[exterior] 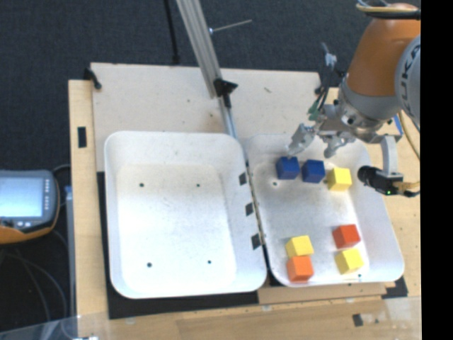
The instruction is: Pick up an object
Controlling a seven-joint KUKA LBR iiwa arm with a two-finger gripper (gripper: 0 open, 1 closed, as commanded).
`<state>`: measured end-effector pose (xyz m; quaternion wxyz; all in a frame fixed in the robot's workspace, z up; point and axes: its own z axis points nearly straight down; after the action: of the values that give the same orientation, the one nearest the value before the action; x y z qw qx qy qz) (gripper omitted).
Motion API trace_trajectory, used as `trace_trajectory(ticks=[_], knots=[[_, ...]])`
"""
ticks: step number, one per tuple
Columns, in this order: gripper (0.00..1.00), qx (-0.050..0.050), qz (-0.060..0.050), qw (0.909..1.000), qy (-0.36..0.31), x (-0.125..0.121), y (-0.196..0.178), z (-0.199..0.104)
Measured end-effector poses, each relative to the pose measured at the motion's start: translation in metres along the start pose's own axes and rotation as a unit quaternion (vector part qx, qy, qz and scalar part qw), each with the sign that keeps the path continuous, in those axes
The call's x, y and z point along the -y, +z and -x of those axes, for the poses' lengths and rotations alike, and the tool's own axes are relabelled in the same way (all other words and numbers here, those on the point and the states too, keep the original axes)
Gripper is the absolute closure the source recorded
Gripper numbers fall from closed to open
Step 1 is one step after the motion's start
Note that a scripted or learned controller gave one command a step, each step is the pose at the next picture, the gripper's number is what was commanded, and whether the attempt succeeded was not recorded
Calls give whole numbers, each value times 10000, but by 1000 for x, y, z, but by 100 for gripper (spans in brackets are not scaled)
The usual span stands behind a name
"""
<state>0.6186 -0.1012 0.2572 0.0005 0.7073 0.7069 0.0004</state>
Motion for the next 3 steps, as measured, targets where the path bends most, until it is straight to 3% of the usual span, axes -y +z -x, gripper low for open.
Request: trace_trajectory(ticks=[1,2,3], knots=[[0,0,1,10000,3,0,0,0],[0,5,-24,10000,-23,-56,109,-13],[0,19,37,10000,15,-7,-9,37]])
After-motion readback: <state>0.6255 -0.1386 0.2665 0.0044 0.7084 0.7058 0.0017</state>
